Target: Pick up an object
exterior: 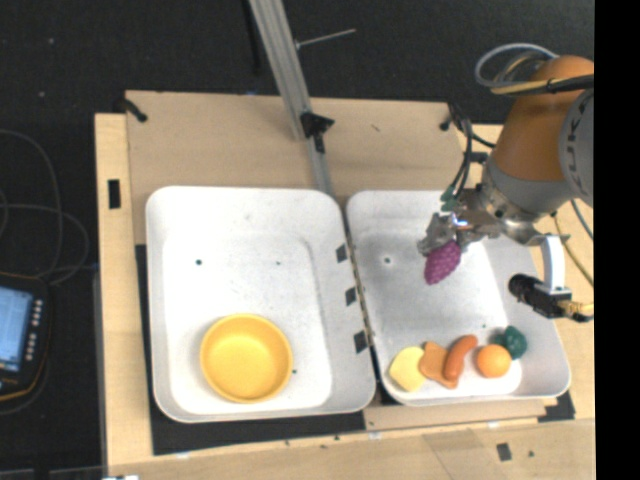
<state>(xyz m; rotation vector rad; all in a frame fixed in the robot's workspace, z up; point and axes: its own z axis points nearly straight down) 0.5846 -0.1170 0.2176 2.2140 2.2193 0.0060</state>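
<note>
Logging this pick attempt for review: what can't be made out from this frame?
- Pincer fingers: too small and blurred in the camera view to tell open or shut.
- Grip on the purple object: it hangs right below the pincer; actual contact is unclear.
- Dark green item: partly behind the orange ball, identity unclear.
- Arm: cut off at the right.

A round yellow plastic bowl point(246, 357) sits lower in the left shallow white bin point(175, 218); small toy foods point(455, 360) line the right shallow white bin's point(385, 218) lower edge.
</note>
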